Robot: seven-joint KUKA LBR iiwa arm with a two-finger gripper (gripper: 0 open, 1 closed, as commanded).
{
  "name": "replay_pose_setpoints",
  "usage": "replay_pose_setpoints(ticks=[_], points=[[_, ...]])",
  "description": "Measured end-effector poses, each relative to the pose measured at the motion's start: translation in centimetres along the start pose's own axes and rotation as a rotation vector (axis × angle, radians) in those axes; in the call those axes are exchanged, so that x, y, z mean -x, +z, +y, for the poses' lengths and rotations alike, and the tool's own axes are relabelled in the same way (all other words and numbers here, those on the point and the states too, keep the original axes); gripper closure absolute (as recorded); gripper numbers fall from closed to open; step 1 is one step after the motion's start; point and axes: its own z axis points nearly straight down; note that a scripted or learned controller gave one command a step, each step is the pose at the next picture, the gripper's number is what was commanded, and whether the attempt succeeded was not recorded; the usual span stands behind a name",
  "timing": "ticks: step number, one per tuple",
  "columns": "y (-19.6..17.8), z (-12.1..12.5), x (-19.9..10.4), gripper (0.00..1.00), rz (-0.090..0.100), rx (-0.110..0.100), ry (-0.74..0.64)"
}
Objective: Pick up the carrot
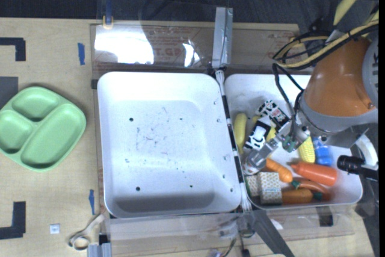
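Here the right bin (349, 192) holds the carrot (315, 173), corn (307, 150) — jaws' state unclear.

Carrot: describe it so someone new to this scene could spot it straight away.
Look in the right bin, the crowded one under the arm. Near its front wall, right of the block with the printed label, lies the carrot: a long orange-red piece lying crosswise. It is bigger and redder than the small orange piece to its left, and smooth, unlike the yellow corn above it.
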Motion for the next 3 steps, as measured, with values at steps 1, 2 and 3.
replay_pose_setpoints(ticks=[1, 2, 3], points=[[6.3, -3.4, 2.7, 0.0, -0.003, 0.003, 0.097], [9.6, -5.2, 6.7, 0.0, -0.006, 0.009, 0.073], [8.6, -5.2, 6.6, 1.0, -0.007, 0.009, 0.075]])
